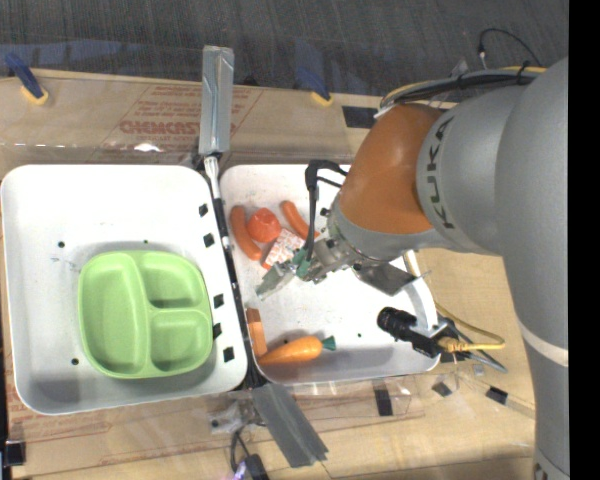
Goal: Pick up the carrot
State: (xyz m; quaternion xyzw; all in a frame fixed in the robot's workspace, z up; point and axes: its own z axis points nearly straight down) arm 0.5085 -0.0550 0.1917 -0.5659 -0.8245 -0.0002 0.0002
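Orange carrot (292,349) lying by the right bin's (375,368) near wall, apart from the gripper (277,279), grip state impossible to tell; risk of grabbing 1 neighbouring orange piece (261,226) instead.

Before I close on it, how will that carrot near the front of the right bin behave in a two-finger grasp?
The carrot looks smooth and tapered, so it may slip toward its thin end. Its round body lies flat on the right bin floor, so a nudge could roll it. It looks like rigid toy plastic, probably light. The gripper is apart from it.
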